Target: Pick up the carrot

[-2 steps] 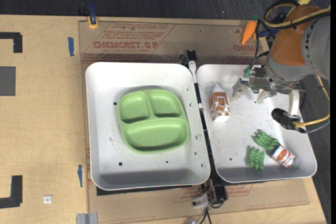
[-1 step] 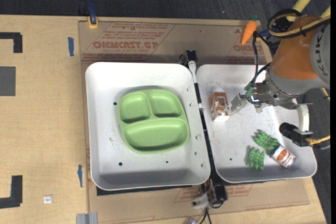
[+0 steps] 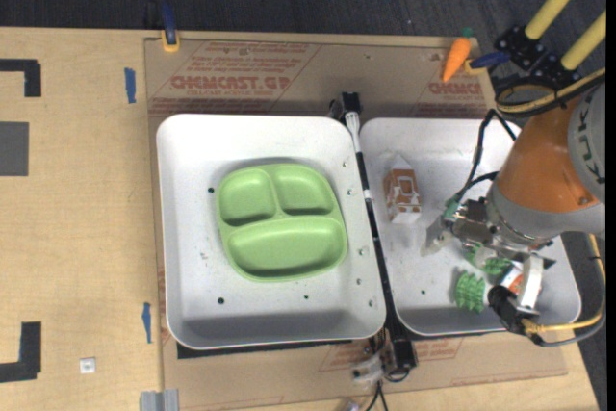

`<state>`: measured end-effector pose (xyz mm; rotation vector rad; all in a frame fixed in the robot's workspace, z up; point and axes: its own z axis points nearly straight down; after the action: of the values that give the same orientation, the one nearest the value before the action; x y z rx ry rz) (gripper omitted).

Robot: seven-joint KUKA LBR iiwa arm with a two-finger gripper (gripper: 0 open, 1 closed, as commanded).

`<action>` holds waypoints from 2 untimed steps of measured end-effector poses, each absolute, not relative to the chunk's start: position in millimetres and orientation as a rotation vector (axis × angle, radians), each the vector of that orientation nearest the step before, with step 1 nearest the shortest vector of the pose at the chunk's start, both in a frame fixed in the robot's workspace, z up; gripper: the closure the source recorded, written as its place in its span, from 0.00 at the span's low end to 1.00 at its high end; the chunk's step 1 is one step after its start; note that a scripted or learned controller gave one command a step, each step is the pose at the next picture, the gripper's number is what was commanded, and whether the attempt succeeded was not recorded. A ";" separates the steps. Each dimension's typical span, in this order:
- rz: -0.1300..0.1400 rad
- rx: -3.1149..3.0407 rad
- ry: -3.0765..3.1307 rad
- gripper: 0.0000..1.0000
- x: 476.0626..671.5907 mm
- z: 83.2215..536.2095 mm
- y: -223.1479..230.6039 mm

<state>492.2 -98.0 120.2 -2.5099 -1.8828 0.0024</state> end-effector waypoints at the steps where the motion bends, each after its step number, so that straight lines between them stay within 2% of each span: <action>1: 0.001 -2.541 -1.843 0.00 479.0 103.3 -97.7; 2: 0.000 -2.541 -1.843 0.00 479.1 103.3 -97.7</action>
<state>479.1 -97.7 103.3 -2.5415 -1.8431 0.0005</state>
